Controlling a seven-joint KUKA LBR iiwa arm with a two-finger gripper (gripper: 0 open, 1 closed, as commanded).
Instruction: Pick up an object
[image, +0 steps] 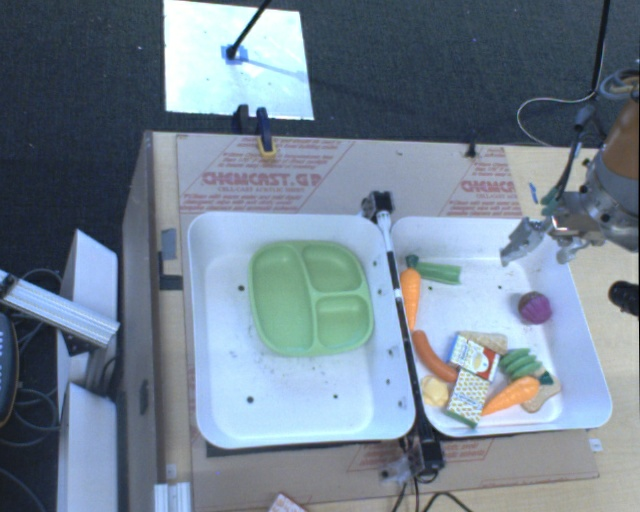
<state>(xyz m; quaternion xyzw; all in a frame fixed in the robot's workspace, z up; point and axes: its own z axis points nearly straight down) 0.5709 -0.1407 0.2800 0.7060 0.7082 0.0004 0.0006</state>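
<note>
The right bin holds several toy foods. A carrot and a green pod lie at its left side, and a purple ball sits alone near the right wall. Toward the front lie an orange sausage, a small juice carton, a green carton, a second carrot and green beans. My gripper hangs above the bin's back right corner, open, with nothing between its fingers. It is up and slightly right of the purple ball.
The left bin carries a green divided plate. A black rail runs between the two bins. Cables hang at the upper right, near the arm. A white sheet lies on the dark floor behind the bench.
</note>
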